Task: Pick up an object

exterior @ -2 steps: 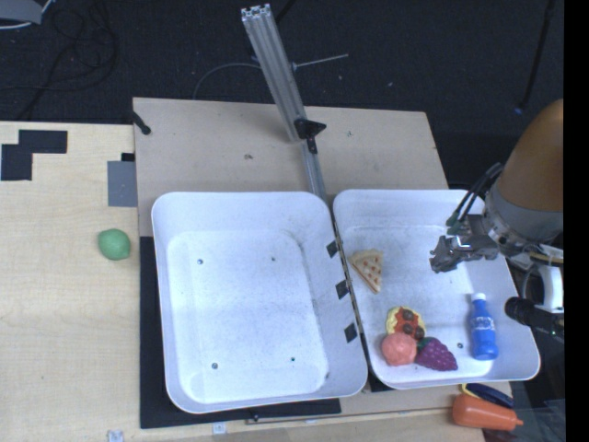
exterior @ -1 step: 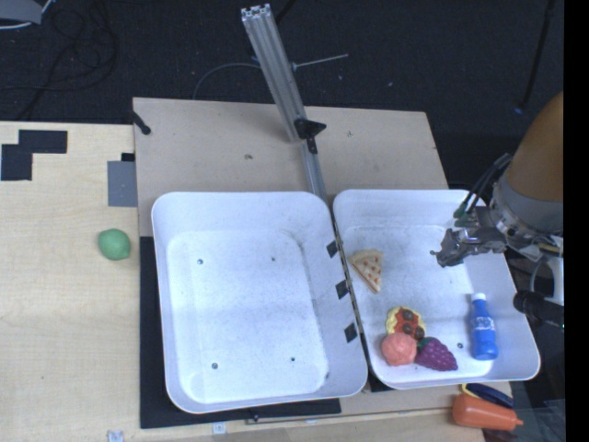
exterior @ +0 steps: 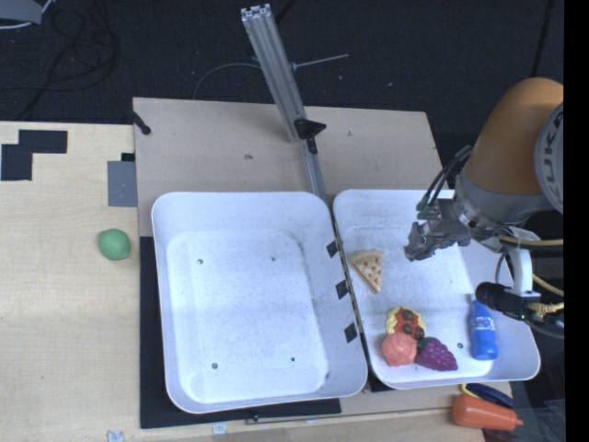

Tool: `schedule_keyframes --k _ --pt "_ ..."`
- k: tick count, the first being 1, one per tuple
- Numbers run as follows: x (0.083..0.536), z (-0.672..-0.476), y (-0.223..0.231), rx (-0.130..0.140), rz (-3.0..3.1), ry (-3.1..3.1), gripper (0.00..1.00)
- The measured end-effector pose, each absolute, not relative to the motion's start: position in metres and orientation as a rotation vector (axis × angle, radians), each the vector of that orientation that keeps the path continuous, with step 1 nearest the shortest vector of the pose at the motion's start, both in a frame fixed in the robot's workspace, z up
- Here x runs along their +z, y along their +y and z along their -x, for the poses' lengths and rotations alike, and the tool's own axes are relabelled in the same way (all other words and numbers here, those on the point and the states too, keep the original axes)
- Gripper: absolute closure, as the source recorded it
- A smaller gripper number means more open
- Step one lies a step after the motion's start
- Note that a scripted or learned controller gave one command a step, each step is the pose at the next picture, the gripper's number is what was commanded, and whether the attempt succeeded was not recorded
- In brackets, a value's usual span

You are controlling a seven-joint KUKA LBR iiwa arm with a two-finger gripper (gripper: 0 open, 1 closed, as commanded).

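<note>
Lying nearest the camera, off the bench's front edge, an orange carrot-shaped toy point(exterior: 485, 413) sits just outside the right bin point(exterior: 386, 205). Inside that bin, along its front wall, a cluster of play food rests together: a pink round fruit point(exterior: 398, 349) touching a purple bunch of grapes point(exterior: 436, 354), with a yellow piece with red and dark spots point(exterior: 405, 320) just behind them. A blue bottle point(exterior: 482, 330) lies near the bin's right side, apart from the cluster. Further back, near the divider between the bins, a pizza slice point(exterior: 369, 270) lies flat on the white floor. The gripper point(exterior: 419, 247) hangs over the middle of the right bin, to the right of the pizza slice and apart from it, with nothing visibly between its fingers; I cannot tell how wide they stand. Above it the grey arm with its orange band point(exterior: 520, 141) reaches in from the right. The left bin point(exterior: 175, 219) sits beside the right one. A green ball point(exterior: 115, 244) rests on the wooden surface well to the left, and a metal post point(exterior: 276, 72) rises behind the bins.
</note>
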State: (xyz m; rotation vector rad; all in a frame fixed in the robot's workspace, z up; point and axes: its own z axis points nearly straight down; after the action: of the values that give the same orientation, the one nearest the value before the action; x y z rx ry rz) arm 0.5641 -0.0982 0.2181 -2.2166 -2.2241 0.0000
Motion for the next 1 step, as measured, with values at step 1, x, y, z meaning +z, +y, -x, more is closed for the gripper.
schedule_keyframes --k 1 --pt "0.2275 -0.5803 -0.0537 0.000 2.218 -2.225 1.00"
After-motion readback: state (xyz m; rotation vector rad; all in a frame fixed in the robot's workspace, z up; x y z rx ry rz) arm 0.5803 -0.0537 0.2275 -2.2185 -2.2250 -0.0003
